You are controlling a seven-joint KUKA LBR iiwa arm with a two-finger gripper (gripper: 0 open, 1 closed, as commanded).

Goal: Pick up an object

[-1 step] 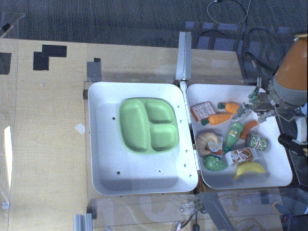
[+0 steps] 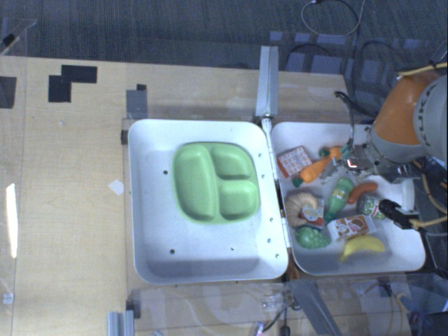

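Camera view, fixed above, looking down at a slant on a pale wooden bench [image 2: 63,187] bearing two shallow white bins side by side. Left bin [image 2: 150,250], the larger in view, holding a green divided tray [image 2: 215,182] near its middle, three compartments showing, all bare. Right bin [image 2: 413,257], crowded with small toy food items. Grey arm with orange band [image 2: 400,117] reaching in from the right, over the right bin's far right corner. Gripper [image 2: 350,161] low over the upper middle of the right bin, just beside an orange carrot [image 2: 316,169]; cannot tell how far apart the tips stand, nor whether anything sits between them.

Among the objects to pick, from bigger to smaller: a tan, rounded bread-like item [image 2: 303,207] at the left side of the right bin; a yellow banana [image 2: 362,246] near the front edge; a small printed carton [image 2: 350,226] just behind the banana; a green bottle [image 2: 339,194] lying tilted in the middle; a red-and-white printed box [image 2: 294,160] near the back left, beside the carrot; a green leafy lump [image 2: 312,238] at the front left, touching the bread-like item; a reddish sausage shape [image 2: 364,189] right of the bottle; a small dark green can [image 2: 368,206] just under it.
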